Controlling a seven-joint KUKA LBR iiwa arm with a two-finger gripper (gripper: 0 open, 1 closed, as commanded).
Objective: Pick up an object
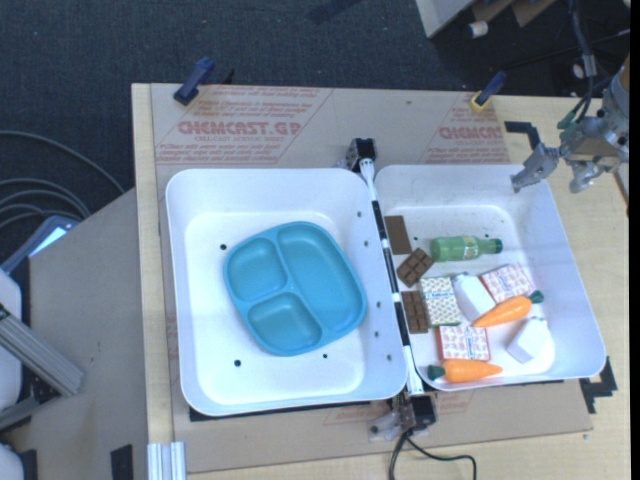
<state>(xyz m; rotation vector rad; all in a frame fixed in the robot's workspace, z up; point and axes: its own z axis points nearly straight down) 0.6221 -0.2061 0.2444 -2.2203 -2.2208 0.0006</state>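
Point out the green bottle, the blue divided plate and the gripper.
green bottle (462, 248), camera view, middle of its body.
blue divided plate (293, 286), camera view, ridge where its compartments meet.
gripper (560, 171), camera view, midway between its fingertips.

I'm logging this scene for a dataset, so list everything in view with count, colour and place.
bins: 2, white, side by side on the bench
tray: 1, blue, three compartments, left bin
bottle: 1, green, lying in right bin
carrots: 2, orange, right bin
chocolate bars: 3, brown, right bin's left side
patterned packets: 3, red-white or green-white, right bin
white blocks: 2, right bin
clamps: 2, blue, bench's far edge
gripper: 1, grey, above right bin's far right corner, open
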